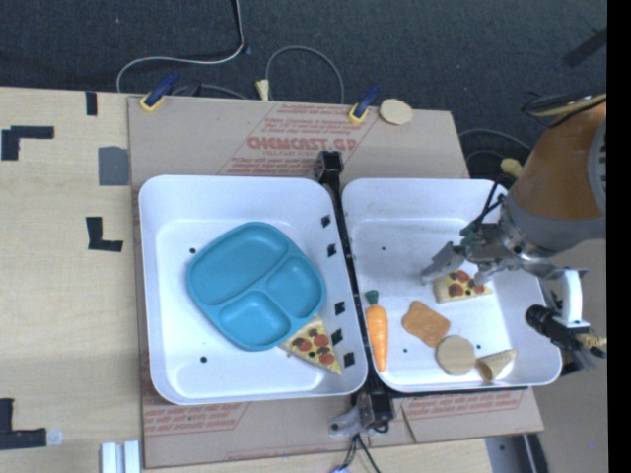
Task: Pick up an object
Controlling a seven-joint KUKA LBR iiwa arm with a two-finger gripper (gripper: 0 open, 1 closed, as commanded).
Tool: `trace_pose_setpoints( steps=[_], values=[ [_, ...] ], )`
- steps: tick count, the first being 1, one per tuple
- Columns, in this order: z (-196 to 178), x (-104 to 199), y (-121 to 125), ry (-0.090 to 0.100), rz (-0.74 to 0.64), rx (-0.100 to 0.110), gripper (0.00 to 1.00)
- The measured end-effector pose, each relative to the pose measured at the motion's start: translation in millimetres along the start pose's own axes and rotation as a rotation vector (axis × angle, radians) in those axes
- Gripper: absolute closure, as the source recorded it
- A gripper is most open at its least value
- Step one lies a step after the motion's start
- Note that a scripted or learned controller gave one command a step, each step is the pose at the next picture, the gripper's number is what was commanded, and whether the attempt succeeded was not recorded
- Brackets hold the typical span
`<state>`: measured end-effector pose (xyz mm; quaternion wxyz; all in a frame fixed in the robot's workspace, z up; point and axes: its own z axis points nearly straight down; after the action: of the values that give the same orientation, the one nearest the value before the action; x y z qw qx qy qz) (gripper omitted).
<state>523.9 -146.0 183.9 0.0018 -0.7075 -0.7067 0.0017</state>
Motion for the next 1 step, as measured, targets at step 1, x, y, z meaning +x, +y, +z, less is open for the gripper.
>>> trace_pose_setpoints(
  steps=[1],
  values=[
    [102.0,11.4,-19.8,-0.004,-0.001,-0.009,0.0]
  ],
)
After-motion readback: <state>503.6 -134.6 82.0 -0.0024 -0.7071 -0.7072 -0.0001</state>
